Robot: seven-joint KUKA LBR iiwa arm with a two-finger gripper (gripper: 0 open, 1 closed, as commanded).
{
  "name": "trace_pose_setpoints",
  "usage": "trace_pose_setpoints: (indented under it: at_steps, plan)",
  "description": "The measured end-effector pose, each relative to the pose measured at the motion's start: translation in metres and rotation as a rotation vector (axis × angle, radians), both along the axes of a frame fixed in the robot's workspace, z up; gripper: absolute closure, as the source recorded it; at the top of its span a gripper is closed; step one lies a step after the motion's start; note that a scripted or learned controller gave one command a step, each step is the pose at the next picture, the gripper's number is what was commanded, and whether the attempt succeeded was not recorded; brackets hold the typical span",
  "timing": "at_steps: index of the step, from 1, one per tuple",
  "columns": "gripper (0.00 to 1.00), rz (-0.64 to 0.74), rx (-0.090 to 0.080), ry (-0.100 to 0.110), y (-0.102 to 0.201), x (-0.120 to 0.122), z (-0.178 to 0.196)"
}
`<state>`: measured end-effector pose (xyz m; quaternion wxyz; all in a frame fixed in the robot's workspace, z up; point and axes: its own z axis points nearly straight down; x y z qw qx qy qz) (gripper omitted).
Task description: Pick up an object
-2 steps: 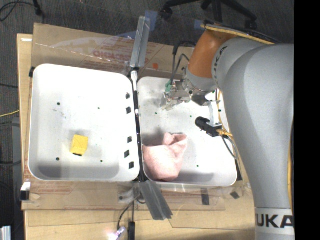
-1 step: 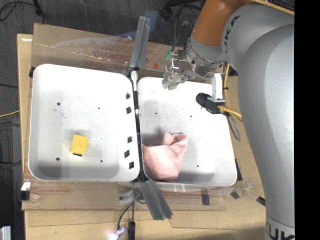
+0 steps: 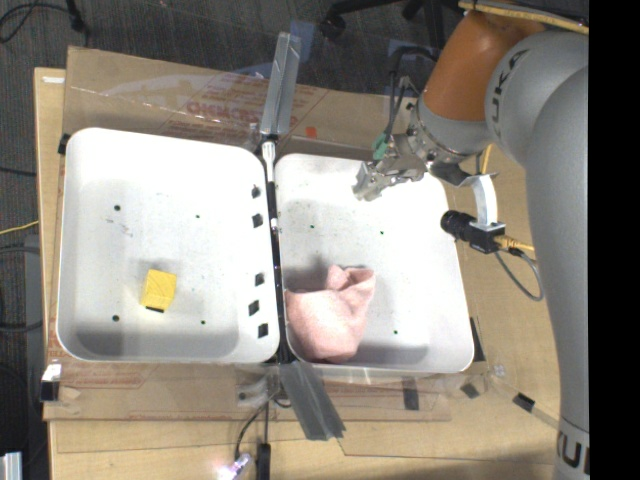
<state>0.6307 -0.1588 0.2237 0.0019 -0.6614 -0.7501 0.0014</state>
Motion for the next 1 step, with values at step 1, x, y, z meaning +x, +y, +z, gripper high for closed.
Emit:
trace_pose_setpoints:
  at_steps: [1]
  plan:
    - [1.00,-0.213,-0.002,-0.003,0.0345,0.0023,0.0823]
